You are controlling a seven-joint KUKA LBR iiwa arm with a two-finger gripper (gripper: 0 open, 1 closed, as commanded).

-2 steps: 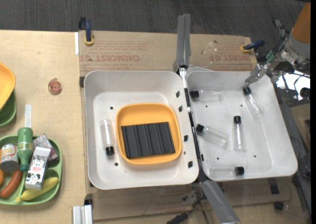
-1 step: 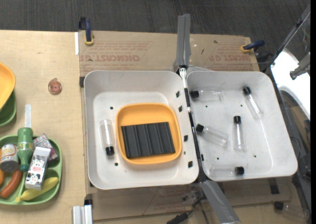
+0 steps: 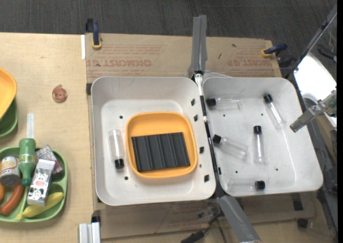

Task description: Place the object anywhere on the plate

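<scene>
Clear plastic vials with black caps are scattered across the right bin (image 3: 300,177): one vial (image 3: 259,143) lies near the middle, another (image 3: 272,109) up by the far wall. One more vial (image 3: 116,148) lies in the left bin (image 3: 102,183), just beside the orange plate (image 3: 161,121), which carries a dark ribbed block (image 3: 159,150). The gripper (image 3: 316,111) hangs at the right bin's right rim; whether it's released or clenched, I cannot tell.

**Count of things around the orange plate**

One orange plate (image 3: 161,144) holds one black ribbed block (image 3: 160,150). One clear vial (image 3: 116,149) lies just left of it. Right of it, five more vials lie in the second of two white bins (image 3: 303,129). Six vials altogether.
</scene>
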